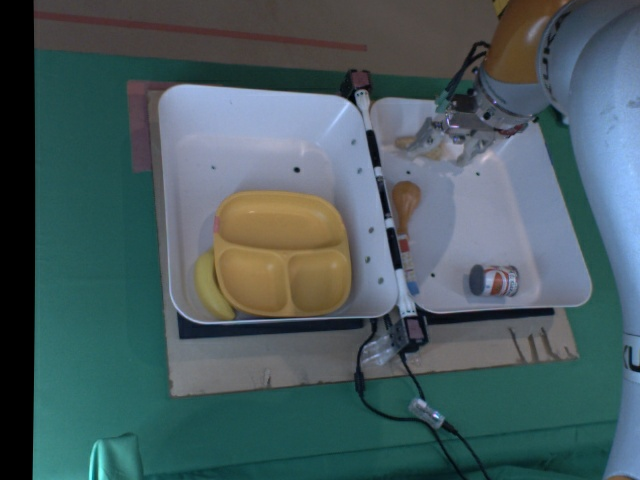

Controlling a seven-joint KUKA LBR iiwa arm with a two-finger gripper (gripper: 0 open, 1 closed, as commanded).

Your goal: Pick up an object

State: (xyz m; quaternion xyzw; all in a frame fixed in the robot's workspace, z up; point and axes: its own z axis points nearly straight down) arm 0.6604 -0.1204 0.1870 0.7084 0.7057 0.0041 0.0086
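Two white bins sit side by side on the bench: the left bin (pixel 180 118) and the right bin (pixel 540 198). In the left one I count two things: one yellow divided plate (pixel 284 253) filling the lower middle, and one banana (pixel 212 286) tucked at the plate's 8 o'clock, touching its edge and partly hidden under it.

In the right bin I count three things. One small can (pixel 495 281) lies on its side near the 5 o'clock corner (its label too small to read). One tan, pear-shaped piece (pixel 405 200) lies by the divider at about 9 o'clock, its narrow end pointing down. One pale piece (pixel 418 145) lies near 11 o'clock, mostly covered by my gripper, so I cannot say what it is.

My gripper (pixel 452 148) hangs over that top left part of the right bin, fingers spread apart, with nothing visibly pinched between them; whether they touch the pale piece is hard to make out. My arm (pixel 590 58) is cut off by the frame's top right corner.
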